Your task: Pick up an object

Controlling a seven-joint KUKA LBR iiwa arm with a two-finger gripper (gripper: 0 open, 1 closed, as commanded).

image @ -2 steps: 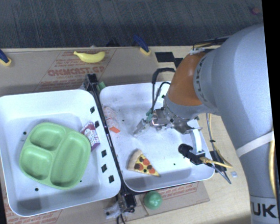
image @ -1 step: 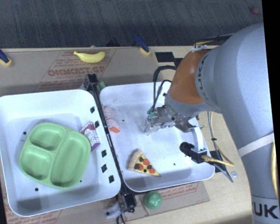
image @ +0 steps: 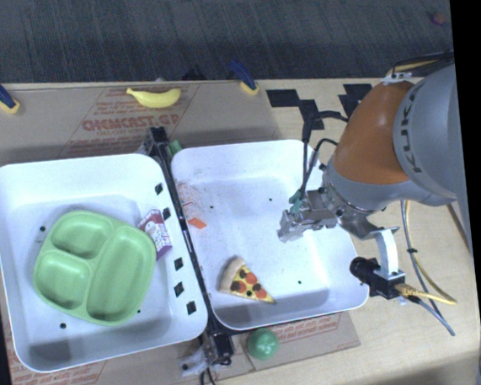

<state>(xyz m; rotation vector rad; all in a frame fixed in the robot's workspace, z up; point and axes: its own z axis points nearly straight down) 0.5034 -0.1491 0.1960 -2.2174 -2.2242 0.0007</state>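
Light wooden bench on dark carpet, seen from above.

The pale wooden bench top (image: 407,341) carries a flat brown printed cardboard sheet (image: 115,123) lying across most of it. Blue spring clamps (image: 0,94) grip the cardboard's far edge, one at its left corner and another (image: 243,75) further right. Beyond the bench's far edge lies dark grey-blue carpeted floor (image: 165,25), dim and evenly lit.

The cardboard sheet (image: 124,122) beneath the bins carries red print reading approximately "CHEMCAST GP"; the arm (image: 426,140) bears partial lettering "KU".
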